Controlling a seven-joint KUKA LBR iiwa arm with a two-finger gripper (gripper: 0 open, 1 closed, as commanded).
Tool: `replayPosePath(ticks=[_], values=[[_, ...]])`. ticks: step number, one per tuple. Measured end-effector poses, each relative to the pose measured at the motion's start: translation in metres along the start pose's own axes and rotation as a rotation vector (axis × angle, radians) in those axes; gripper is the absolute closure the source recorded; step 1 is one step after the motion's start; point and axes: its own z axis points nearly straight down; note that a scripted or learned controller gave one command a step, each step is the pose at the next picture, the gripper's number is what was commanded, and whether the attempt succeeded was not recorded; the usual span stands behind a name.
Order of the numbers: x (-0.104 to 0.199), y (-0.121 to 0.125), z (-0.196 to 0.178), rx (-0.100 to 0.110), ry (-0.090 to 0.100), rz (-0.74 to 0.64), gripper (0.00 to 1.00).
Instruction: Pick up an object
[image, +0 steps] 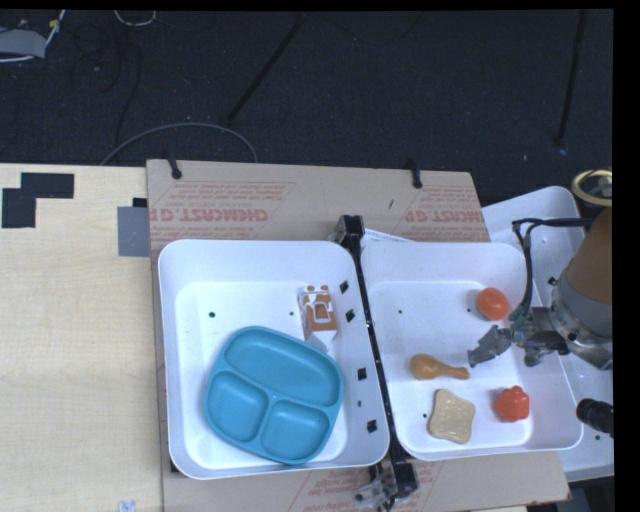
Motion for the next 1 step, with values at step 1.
replayPosePath(ticks=[1], values=[[0.0001, 0.0030, -0.0068, -0.014, -0.003, -0.003, 0.00]])
